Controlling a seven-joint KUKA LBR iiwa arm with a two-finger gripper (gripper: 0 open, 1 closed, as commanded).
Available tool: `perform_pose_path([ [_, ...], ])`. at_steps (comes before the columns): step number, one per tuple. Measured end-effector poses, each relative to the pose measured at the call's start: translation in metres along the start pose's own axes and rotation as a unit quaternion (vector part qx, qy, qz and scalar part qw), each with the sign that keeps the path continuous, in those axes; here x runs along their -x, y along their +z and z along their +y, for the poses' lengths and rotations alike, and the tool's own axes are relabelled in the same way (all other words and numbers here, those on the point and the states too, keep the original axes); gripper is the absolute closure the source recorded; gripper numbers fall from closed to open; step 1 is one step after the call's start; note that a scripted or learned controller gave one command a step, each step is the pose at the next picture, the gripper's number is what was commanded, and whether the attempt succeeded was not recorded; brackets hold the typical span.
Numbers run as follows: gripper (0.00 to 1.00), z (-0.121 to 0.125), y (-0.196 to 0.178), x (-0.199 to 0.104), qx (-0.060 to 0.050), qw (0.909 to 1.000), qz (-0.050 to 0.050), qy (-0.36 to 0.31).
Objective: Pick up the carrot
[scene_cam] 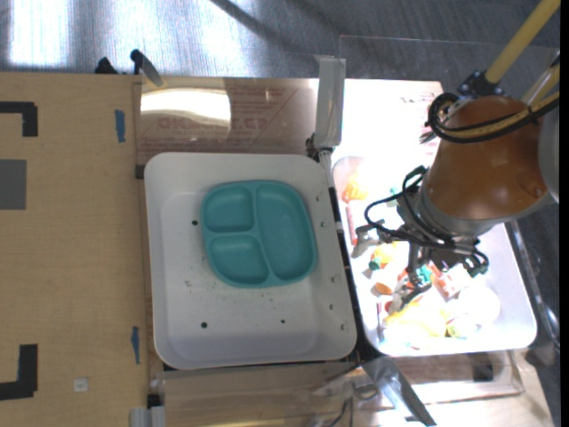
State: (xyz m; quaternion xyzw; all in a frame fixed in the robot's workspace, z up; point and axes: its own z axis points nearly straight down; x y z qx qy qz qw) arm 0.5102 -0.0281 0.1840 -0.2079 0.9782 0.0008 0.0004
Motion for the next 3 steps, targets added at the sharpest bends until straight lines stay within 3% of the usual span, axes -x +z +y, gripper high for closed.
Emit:
perform_pose_path([
  [1, 0.0, -0.062, 0.082, -0.002, -0.006, 0.9999, -0.01, 0.003],
  [2, 0.0, -0.025, -0.003, 0.044, -0.003, 0.9579, -0.005, -0.287],
  [3, 0.0, -0.04, -0.002, 0.112, -0.001, 0.9958, -0.004, -0.091],
])
